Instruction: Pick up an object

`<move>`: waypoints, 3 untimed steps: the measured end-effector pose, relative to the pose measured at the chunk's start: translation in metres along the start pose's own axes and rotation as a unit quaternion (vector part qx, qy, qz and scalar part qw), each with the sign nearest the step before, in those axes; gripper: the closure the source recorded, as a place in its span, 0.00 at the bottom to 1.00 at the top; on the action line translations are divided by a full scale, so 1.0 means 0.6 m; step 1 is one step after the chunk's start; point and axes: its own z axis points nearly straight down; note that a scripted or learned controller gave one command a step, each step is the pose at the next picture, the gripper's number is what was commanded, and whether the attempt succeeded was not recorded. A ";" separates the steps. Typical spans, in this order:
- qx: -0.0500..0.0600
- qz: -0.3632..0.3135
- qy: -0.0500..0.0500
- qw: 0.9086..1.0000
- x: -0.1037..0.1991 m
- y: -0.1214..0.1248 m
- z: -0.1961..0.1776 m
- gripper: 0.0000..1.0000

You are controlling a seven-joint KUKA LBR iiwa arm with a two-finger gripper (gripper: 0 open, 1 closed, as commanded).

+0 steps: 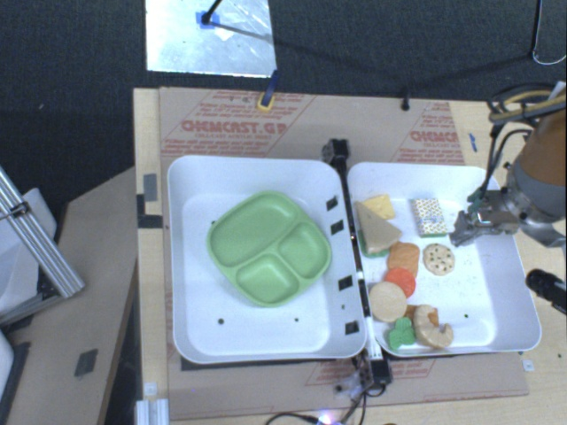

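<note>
Hovering beside the cookie (pixel 438 258), the pincer (pixel 464 232) (grip unreadable, apparently empty) could nudge the patterned block (pixel 431 216) aside.

Green divided plate (pixel 269 248) in left bin (pixel 190 184); food pieces (pixel 403 273) fill right bin (pixel 514 312).

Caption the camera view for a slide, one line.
Pincer hovers over the right bin beside a cookie and other play food; green tray sits in the left bin.
</note>
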 end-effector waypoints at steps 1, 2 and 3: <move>0.000 0.000 0.000 1.000 0.075 0.031 -0.006 1.00; 0.001 0.000 0.001 1.000 0.175 0.056 0.014 1.00; 0.001 0.000 0.001 1.000 0.266 0.055 0.011 1.00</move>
